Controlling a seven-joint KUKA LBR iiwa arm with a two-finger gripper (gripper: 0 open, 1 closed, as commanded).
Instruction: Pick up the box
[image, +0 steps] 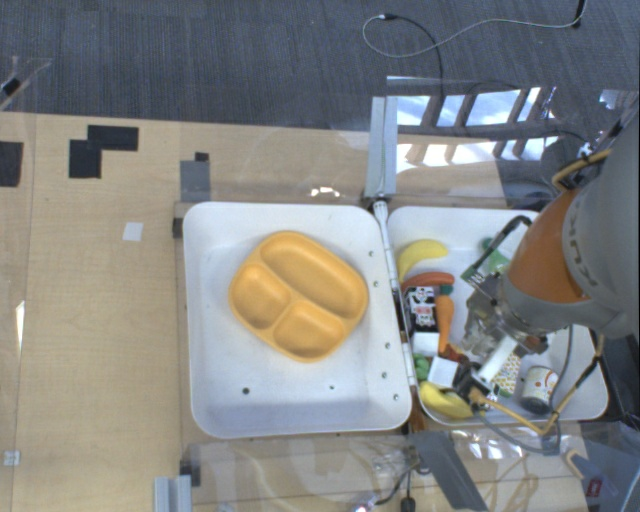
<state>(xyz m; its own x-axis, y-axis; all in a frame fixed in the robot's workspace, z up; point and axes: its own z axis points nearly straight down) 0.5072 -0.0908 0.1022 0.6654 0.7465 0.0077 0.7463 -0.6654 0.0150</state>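
1 box (423, 307), 2 bananas (422, 255)

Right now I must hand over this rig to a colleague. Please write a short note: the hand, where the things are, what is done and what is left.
Hand: low over the right bin, among the items; I cannot tell if it is open or shut.
Box: lies in the right bin near the left wall, beside the banana; no grasp can be seen.
Left bin: holds the yellow divided plate.
Done: arm reached into the right bin.
Left: grasp the box and lift it.
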